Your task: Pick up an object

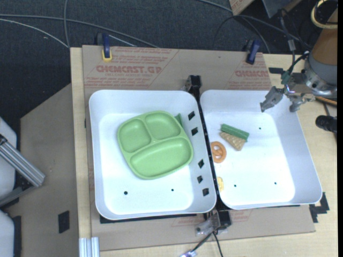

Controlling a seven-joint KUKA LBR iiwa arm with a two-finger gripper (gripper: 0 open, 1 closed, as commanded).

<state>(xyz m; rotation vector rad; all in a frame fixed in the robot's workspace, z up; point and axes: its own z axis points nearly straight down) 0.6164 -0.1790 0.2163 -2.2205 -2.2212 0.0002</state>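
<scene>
In the right bin [300, 159] lie a green stick [235, 131], a tan wedge [233, 140] touching it, and an orange pretzel [218, 151] just left of them. A small yellow piece [220, 183] sits by the bin's left wall. A green divided plate [155, 143] fills the middle of the left bin [107, 186]. My gripper [279, 107] hangs over the right bin's far right corner, up and to the right of the green stick. It is open, with nothing between its fingers.
A black divider with clips [197, 138] runs between the two bins. Blue clamps [107, 47] [252, 51] hold the cardboard base at the back. Cables and a cardboard box lie behind the bench.
</scene>
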